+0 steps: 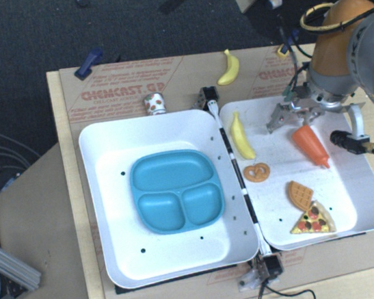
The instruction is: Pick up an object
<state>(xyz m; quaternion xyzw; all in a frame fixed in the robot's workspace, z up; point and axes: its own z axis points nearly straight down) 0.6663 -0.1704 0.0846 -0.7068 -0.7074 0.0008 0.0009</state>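
Observation:
My gripper (293, 115) hangs over the back of the right bin (361, 207), its fingers spread open with nothing between them. Just in front of it, to the right, an orange carrot-shaped toy (311, 147) lies on the bin floor, apart from the fingers. A yellow banana (242, 137) lies along the bin's left wall. Near it sits a small brown pretzel (256, 172). A waffle piece (301, 194) and a pizza slice (313, 220) lie toward the front.
The left bin (105, 157) holds a blue divided plate (176, 190). A second banana (228, 69), a small patterned cup (155, 103) and a blue clip (87, 64) lie on the bench behind the bins. A black fitting (348, 140) sticks out at the right bin's edge.

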